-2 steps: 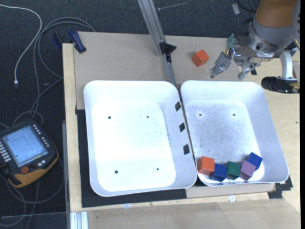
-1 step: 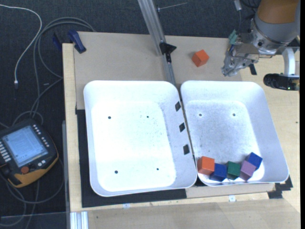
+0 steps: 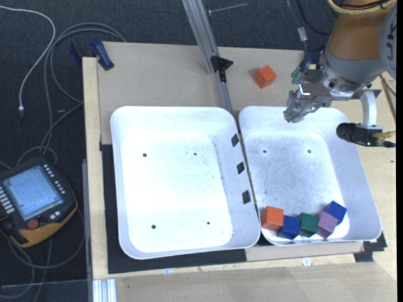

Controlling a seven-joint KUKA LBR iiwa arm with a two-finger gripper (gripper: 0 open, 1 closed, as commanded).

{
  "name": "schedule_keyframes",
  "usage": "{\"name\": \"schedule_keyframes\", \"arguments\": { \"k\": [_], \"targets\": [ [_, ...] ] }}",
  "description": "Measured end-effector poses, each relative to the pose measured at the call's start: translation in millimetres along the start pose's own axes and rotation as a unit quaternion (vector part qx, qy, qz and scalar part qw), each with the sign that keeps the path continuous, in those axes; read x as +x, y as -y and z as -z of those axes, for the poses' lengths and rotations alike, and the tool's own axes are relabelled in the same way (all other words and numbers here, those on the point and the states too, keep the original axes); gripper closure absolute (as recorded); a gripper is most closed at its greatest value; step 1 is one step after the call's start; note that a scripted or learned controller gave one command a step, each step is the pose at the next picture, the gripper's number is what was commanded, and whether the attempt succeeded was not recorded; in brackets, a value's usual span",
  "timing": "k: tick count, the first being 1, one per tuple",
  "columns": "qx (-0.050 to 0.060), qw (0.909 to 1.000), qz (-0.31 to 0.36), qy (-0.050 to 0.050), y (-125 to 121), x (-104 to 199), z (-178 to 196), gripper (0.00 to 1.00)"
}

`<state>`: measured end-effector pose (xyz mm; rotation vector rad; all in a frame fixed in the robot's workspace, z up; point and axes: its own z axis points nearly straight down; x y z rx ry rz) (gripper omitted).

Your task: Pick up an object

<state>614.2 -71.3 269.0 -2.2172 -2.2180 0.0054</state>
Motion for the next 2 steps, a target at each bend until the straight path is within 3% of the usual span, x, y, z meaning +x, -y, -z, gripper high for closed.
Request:
{"name": "schedule_keyframes", "arguments": {
  "k": [1, 2],
  "targets": [
    [0.003, 1.0000, 0.002, -0.001, 52.3, 55.3, -59.4, 1.00],
    [-0.007, 1.0000, 0.005, -0.001, 38.1, 124.6, 8.0, 1.00]
  ]
}}
